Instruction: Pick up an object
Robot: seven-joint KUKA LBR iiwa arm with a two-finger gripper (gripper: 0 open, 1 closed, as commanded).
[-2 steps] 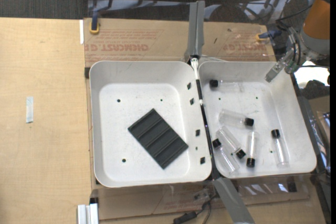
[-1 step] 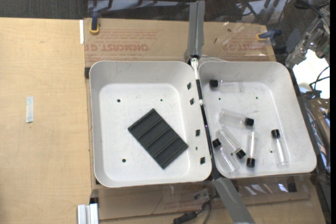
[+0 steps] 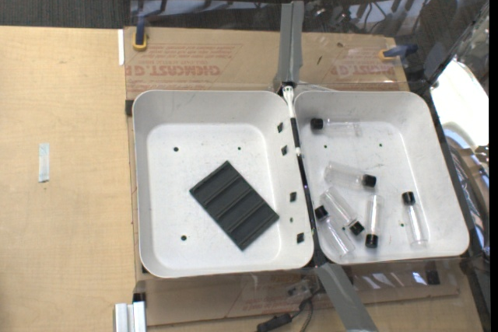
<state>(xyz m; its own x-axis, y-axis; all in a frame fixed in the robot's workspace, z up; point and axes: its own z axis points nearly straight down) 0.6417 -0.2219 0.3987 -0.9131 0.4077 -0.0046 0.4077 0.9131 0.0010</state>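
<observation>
Two shallow white bins sit side by side on a sheet of printed cardboard [image 3: 194, 62], with your light wooden bench top [image 3: 62, 245] running off to the left.

In the left bin [image 3: 137, 167], a dark ribbed slab [image 3: 234, 204] lies flat on the floor. It is turned diagonally, a little nearer the near edge than the far one, and touches no wall.

The right bin [image 3: 436, 128] holds a scatter of clear vials with black caps. You can count perhaps six, though the clear bodies fade into the white floor and the tally is unsure.
- One vial [image 3: 336, 124] lies alone by the far-left corner, its cap toward the shared wall.
- A second vial [image 3: 352, 177] rests near the middle of the bin.
- A cluster of vials [image 3: 342, 220] lies toward the near-left corner, some touching or overlapping.
- One more vial [image 3: 415, 220] lies apart, toward the near-right corner.

A grey bar [image 3: 292, 43] runs away from the seam between the bins, toward the far edge of the cardboard. An orange clamp [image 3: 140, 40] grips the cardboard's far-left corner, and a blue-and-orange clamp [image 3: 394, 53] sits near its far-right corner. A small pale strip [image 3: 43, 163] lies on the wooden top, well apart from the bins.

You cannot tell from this view how the jaws stand.
</observation>
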